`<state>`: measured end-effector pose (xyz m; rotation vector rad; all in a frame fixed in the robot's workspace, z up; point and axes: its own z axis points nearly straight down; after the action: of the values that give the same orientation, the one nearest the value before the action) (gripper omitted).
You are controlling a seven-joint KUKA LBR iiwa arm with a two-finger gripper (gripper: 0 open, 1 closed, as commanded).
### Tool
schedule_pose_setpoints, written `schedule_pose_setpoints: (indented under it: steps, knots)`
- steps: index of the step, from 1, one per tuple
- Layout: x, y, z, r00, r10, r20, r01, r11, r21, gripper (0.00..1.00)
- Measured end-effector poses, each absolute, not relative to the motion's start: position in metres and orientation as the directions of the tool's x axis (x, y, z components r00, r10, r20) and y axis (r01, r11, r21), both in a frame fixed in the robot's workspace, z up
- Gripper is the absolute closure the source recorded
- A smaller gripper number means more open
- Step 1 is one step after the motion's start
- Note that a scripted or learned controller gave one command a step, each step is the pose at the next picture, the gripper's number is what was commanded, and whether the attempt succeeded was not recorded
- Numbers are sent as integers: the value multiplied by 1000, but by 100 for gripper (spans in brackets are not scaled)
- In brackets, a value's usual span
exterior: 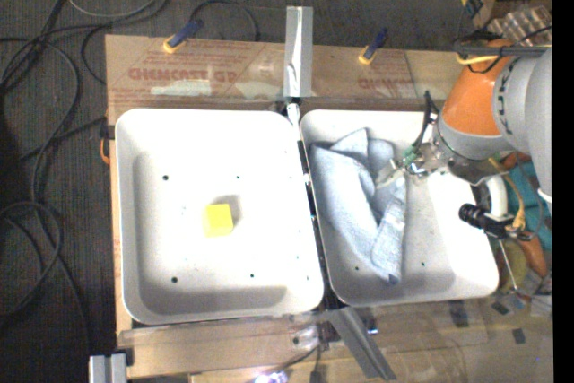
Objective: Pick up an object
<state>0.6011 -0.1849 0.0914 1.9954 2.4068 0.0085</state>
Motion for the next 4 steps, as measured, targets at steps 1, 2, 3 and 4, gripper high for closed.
schedule_pose_setpoints:
  steps: [1,2,3,4]
  knots:
    - [602,-184,103,-187,982,-9,982,187,16,100]
    - [629,-213,219,-215,977,-4,977,215,0,100]
    - [669,-156,222,-185,983,-1,983,185,-1,100]
    - [669,-157,222,-184,983,-3,983,184,-1,0]
